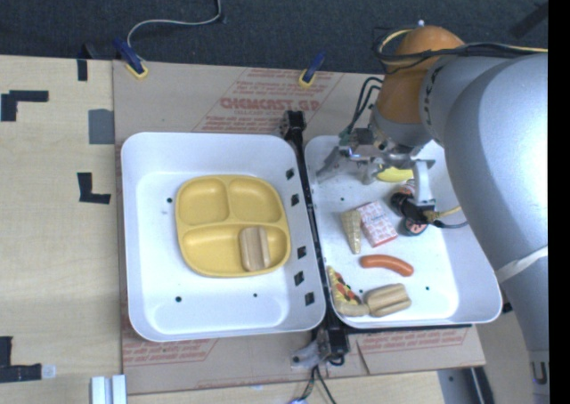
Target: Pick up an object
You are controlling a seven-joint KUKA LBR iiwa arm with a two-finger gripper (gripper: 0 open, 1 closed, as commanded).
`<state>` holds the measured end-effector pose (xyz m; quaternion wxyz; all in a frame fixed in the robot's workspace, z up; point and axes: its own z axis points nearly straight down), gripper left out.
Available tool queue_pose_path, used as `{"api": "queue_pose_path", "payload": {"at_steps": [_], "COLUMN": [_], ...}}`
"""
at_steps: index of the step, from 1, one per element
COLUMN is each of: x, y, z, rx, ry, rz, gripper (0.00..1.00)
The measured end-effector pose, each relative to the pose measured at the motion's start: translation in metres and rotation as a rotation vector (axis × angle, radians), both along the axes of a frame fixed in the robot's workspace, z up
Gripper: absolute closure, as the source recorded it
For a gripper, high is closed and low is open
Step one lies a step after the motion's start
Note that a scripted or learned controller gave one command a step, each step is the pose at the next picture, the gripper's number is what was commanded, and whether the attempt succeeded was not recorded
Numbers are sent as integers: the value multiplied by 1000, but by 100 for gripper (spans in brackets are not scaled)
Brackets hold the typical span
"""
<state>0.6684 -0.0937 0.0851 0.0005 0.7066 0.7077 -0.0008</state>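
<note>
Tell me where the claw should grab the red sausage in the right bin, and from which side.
Grip the sausage across its middle, coming straight down from above. It lies flat and nearly level across the right bin, so the fingers should close on its long sides. White floor shows all round it, and the bread roll sits apart below, so there is probably room.

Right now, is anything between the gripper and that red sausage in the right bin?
Yes. The gripper is at the back of the right bin; the small food packet lies between it and the red sausage nearer the front.
</note>
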Motion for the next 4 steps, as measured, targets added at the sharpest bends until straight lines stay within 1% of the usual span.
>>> {"api": "queue_pose_path", "payload": {"at_steps": [1, 2, 3, 4], "x": [0, 0, 0, 1], "y": [0, 0, -1, -1], "z": [10, 10, 0, 11], "rx": [-1, -2, 0, -1], "ry": [-2, -1, 0, -2], "rz": [1, 1, 0, 1], "gripper": [100, 0, 0, 100]}}
